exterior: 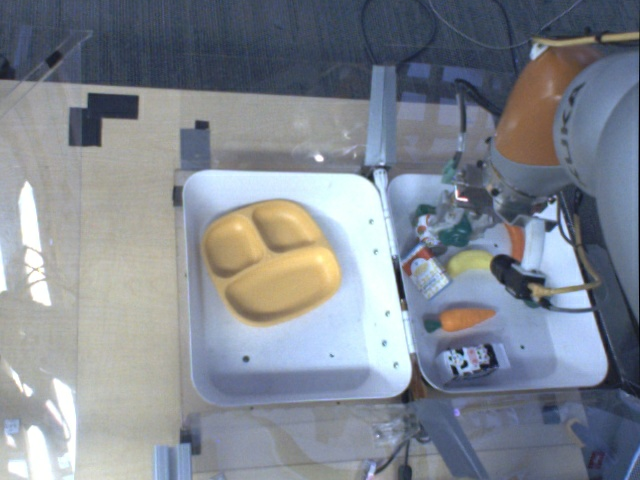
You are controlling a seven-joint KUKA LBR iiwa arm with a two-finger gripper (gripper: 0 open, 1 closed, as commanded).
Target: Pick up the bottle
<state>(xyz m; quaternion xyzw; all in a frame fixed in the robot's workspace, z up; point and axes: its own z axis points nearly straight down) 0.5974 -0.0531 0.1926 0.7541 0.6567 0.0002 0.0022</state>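
Down low in the right bin (560, 368) lay a small black-and-white box (471, 360). Higher up, the jaws (468, 200) hid behind the arm; I couldn't tell their state. The bottle (426, 271) lay nearby.

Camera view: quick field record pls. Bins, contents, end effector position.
left bin: yellow divided plate
right bin: bottle, carrot, banana, small black-and-white carton, green item
bottle: lying by the bin's left wall, label up
end effector: over the right bin's upper part, above the green item
bottle in grasp: no
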